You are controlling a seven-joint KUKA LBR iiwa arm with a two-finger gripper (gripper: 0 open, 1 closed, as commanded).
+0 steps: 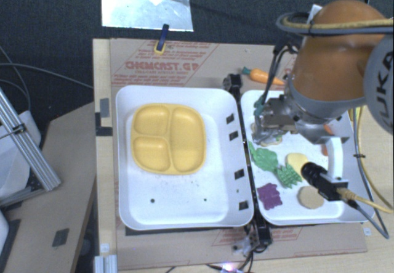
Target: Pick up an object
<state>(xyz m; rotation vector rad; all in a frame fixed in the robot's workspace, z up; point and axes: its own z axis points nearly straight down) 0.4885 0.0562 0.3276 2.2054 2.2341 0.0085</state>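
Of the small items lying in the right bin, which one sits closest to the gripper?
The green leafy piece, just below the gripper. The purple piece, yellow piece and tan round piece all lie farther toward the bin's near edge.

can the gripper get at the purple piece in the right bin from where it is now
Probably yes. The purple piece lies uncovered near the bin's front wall, apart from the green pieces; the gripper hangs just behind them.

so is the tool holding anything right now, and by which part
It cannot be told. The tool is low in the right bin, just above the green leafy item, but the wrist blocks the view of its tips, and nothing shows gripped there.
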